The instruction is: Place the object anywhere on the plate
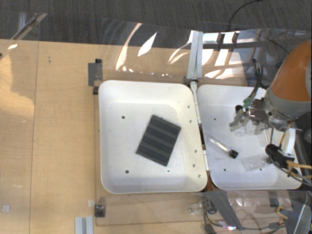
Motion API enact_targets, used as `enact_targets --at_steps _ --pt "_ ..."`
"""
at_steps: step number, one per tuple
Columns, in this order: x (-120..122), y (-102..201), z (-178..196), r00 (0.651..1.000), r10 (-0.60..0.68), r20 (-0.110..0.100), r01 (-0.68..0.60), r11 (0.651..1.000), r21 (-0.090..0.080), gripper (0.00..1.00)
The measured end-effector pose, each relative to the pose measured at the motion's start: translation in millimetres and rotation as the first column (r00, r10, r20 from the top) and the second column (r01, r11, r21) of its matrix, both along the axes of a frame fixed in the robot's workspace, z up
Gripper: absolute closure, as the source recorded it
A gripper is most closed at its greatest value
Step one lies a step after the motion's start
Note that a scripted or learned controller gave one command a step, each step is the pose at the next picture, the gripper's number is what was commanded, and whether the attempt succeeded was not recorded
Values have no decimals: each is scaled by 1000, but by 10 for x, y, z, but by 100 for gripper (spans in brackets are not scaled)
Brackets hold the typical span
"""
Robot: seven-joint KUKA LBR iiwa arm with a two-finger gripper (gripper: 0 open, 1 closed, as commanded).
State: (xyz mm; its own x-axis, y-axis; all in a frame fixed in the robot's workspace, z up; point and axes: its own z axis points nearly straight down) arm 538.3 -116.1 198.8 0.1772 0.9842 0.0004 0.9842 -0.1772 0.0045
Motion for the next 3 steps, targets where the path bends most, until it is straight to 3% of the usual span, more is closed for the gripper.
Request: enact_targets --at_steps 1,2,3 --pt "653 142 873 1000 -13 3 13 1000 -1 100" --pt "915 1027 460 997 72 -3 -72 997 1 100" --pt "1224 1579 1224 970 -243 2 243 970 1 100"
